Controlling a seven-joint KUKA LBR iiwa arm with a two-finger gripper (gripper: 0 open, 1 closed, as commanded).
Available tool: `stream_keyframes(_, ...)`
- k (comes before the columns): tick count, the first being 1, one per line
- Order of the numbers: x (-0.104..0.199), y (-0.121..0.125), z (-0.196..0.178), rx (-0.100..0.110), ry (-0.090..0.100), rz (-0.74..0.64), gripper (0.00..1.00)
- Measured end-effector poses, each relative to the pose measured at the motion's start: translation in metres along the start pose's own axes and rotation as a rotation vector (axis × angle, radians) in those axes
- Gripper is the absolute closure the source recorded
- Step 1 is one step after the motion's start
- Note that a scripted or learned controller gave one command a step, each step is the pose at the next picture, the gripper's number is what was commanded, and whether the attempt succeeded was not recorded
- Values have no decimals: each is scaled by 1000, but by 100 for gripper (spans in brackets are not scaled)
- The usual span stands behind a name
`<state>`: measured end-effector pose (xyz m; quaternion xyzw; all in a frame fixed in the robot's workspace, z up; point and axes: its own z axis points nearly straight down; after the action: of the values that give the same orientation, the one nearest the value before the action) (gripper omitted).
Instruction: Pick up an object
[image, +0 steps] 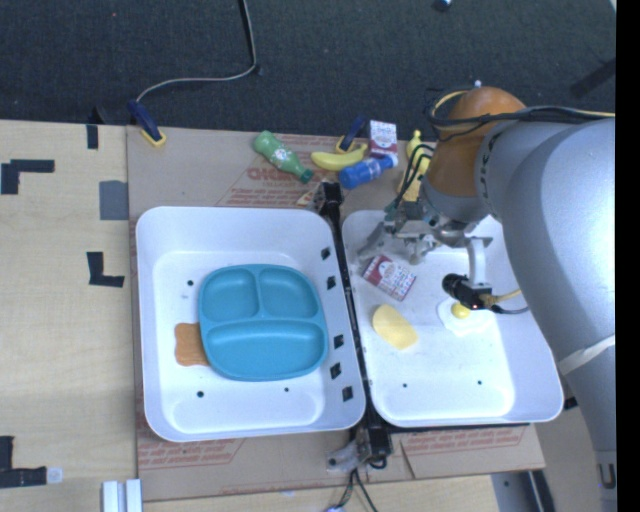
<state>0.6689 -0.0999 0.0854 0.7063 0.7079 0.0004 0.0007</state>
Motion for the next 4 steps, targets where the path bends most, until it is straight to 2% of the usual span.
stream_keyframes(3,5,-5,0,1,-1,1,0)
stream_keyframes(4,5,-4,-10,-1,-1,1,100)
